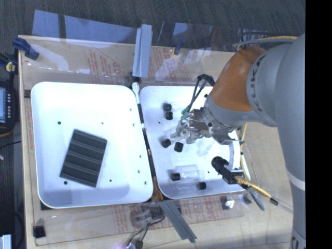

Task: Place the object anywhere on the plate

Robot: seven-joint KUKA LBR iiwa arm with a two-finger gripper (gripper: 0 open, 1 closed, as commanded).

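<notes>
Below, wooden bench (78, 61), two white bins, dark ridged plate (84, 157) left, jaws' state unclear

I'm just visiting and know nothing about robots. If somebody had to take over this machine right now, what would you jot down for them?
Hand: low over the right bin, among the small black pieces; whether it is open or shut is too hard to tell, and nothing shows between its fingers.
Things: several small black pieces lie scattered in the right bin. The dark ribbed plate lies flat in the left bin, with nothing on it.
Done: nothing placed yet.
Left: pick up a piece, carry it across to the left bin, set it on the plate.
</notes>
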